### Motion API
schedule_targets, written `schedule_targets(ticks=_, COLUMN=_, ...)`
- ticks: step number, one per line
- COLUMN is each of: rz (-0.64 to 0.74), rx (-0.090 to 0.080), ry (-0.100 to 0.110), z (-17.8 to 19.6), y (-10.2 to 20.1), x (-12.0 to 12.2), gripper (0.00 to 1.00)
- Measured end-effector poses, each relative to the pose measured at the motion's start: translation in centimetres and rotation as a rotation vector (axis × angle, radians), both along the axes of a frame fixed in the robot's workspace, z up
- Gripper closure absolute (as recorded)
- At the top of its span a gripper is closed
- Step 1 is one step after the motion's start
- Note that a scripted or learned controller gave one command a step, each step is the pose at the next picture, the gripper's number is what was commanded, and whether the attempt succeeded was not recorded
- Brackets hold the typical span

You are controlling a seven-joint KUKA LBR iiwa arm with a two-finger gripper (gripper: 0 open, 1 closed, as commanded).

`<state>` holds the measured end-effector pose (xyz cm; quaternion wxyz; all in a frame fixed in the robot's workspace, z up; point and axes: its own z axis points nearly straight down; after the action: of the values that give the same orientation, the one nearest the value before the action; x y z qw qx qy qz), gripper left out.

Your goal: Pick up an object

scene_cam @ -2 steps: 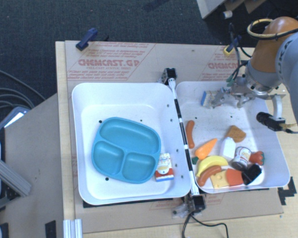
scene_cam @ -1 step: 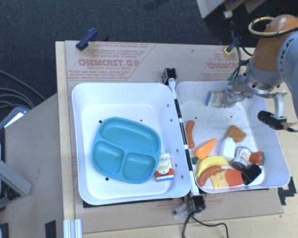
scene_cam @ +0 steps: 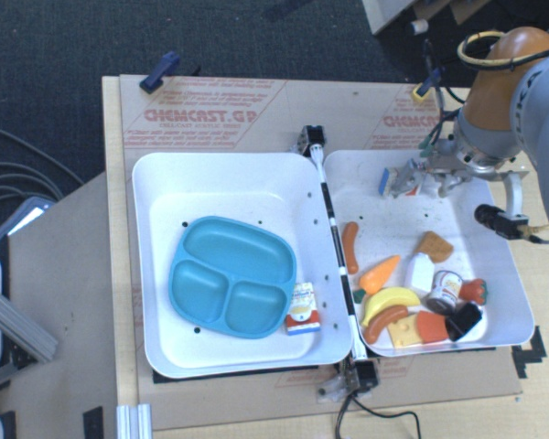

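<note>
Right bin (scene_cam: 503, 273): arm (scene_cam: 494, 99) overhead.

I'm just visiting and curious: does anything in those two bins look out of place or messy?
Mostly tidy. The toy food lies in a jumble at the right bin's near corner, some pieces overlapping. One small carton sits apart in the left bin, against the blue tray.

You can't tell how the gripper (scene_cam: 412, 180) stands; blur smears it. The arm (scene_cam: 517, 80) is cut off at the right edge.
</note>
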<state>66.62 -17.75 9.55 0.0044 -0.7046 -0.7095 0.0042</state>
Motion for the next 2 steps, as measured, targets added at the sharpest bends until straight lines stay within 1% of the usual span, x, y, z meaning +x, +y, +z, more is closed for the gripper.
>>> schedule_targets(ticks=1, rz=-0.005, rx=0.002, ry=-0.001, z=-1.44, y=-0.98, x=-0.12, gripper=0.00)
schedule_targets(ticks=2, rz=-0.004, rx=0.002, ry=0.000, z=-0.69, y=-0.92, x=-0.06, gripper=1.00)
